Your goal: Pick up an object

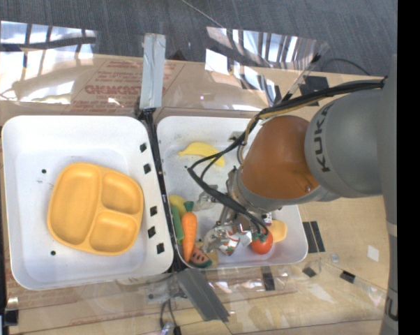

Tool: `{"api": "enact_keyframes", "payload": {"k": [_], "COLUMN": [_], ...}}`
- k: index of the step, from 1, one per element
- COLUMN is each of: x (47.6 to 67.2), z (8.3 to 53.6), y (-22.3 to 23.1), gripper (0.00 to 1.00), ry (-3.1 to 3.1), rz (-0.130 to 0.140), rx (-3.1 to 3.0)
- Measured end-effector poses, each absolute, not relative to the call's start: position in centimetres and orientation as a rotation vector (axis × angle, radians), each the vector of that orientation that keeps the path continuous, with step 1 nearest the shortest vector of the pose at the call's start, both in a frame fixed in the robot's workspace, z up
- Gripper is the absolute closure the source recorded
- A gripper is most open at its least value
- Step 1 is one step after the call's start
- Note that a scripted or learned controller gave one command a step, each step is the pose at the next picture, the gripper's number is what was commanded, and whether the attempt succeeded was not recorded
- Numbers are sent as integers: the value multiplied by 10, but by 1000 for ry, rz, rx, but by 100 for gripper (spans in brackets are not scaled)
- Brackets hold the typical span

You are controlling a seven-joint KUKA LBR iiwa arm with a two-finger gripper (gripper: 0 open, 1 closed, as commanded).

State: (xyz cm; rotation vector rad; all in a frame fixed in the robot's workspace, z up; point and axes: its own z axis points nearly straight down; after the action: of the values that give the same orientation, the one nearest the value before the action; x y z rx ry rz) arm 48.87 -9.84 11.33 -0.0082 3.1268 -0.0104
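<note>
The tool point(227, 237) hangs low at the near edge of the right bin point(169, 135), just left of the tomato point(261, 243) and right of the carrot point(188, 230), both likely light, stiff, slippery plastic toys best pinched across their middles.

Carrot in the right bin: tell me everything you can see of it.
The carrot is orange and smooth like plastic, with a small green top at its upper end. It lies flat, lengthwise along the right bin's left wall, near the lower corner. A green and yellow piece presses against its left side. The gripper is just to its right, apart from it.
</note>
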Motion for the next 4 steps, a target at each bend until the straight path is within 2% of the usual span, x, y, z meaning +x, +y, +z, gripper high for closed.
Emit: {"api": "enact_keyframes", "payload": {"k": [1,2,3,4], "x": [538,540,579,580], "z": [92,102,138,137], "y": [-96,-96,-215,-211], "gripper": [0,100,100,0], "ry": [3139,3137,3134,3135], "rz": [0,-4,-8,-2], "rx": [116,104,-125,-132]}}
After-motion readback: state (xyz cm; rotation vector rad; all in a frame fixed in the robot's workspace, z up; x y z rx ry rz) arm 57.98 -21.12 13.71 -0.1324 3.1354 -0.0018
